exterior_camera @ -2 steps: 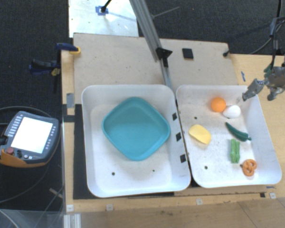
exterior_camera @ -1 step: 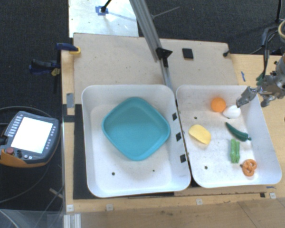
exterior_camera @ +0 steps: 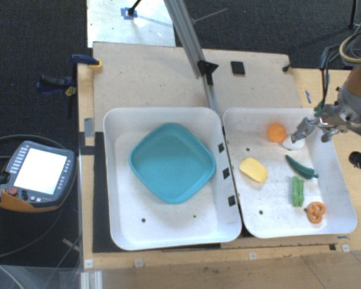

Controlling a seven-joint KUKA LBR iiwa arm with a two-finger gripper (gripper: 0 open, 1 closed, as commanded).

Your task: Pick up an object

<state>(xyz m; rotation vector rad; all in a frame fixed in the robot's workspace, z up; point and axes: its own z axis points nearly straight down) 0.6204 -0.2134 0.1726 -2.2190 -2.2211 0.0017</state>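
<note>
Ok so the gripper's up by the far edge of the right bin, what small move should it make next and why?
Probably a short drop straight down. The gripper sits just above a small white object lying against the orange ball in the right bin, apparently not touching it yet. That white object looks like the nearest target. Whether its fingers are spread enough can't be told.
</note>
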